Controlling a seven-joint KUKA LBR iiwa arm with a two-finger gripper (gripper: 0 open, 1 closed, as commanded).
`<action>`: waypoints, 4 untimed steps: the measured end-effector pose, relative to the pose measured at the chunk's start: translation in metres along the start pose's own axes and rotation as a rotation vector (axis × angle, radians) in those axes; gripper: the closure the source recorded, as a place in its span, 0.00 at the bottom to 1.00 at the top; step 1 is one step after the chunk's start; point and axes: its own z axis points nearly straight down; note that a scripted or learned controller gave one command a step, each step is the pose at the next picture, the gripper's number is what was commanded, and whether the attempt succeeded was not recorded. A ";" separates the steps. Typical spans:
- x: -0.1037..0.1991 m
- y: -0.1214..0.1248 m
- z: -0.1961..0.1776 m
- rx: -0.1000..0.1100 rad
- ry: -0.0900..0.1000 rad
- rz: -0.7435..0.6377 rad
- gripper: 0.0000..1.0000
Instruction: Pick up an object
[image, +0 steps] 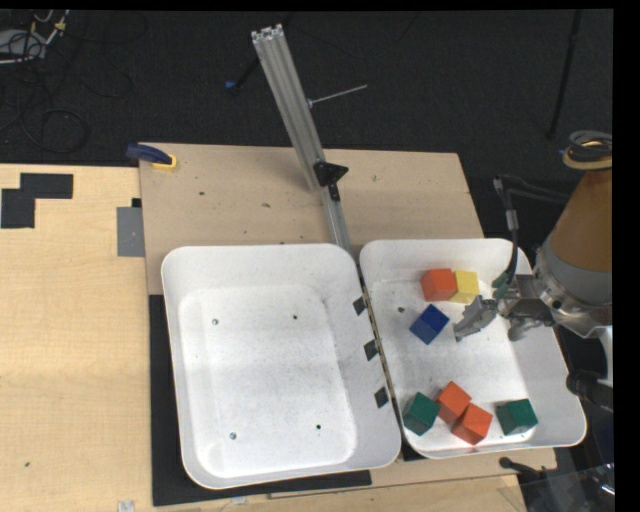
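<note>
The right bin (540, 420) holds several small blocks. An orange block (437, 284) touches a yellow block (466, 285) near the bin's back. A blue block (429, 324) lies just in front of them. Near the front edge sit a green block (421, 412), two orange blocks (453, 399) (473, 423) and another green block (517, 416). My gripper (478, 316) hangs low over the right bin, to the right of the blue block and just below the yellow one. Nothing shows between its fingers.
The left bin (190, 270) sits beside the right one, with black clips (371, 349) along the shared rim. A slanted aluminium rail (295, 105) rises behind the bins. A blue-and-yellow clamp (152, 155) lies at the bench's back left corner.
</note>
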 end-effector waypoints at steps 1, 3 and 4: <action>0.001 0.009 0.050 0.001 0.000 0.000 0.00; 0.001 0.017 0.096 -0.004 -0.001 0.012 1.00; -0.003 0.022 0.052 -0.010 -0.002 0.002 1.00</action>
